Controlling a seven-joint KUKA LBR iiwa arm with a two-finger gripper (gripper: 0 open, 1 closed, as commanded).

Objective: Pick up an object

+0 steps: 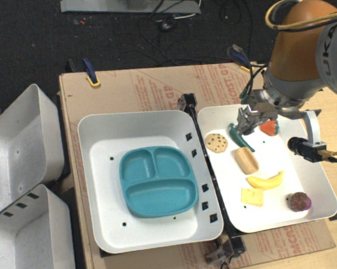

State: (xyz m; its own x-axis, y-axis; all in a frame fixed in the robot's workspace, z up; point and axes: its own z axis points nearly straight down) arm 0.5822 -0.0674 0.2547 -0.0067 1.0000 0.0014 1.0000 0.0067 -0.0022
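The right bin holds several small items: a round cookie, a tan bread roll, a yellow banana, a yellow cheese wedge, a dark purple ball, a red piece and a teal tool-like object. My gripper hangs low over the bin's far part, right above the upper end of the teal object and just left of the red piece. Whether anything sits between its fingers cannot be made out.
A teal divided plate lies in the left bin. Black clips run along the divider between the bins. Two grey-white trays lean at the left of the bench. A black part of the arm overhangs the right bin's right side.
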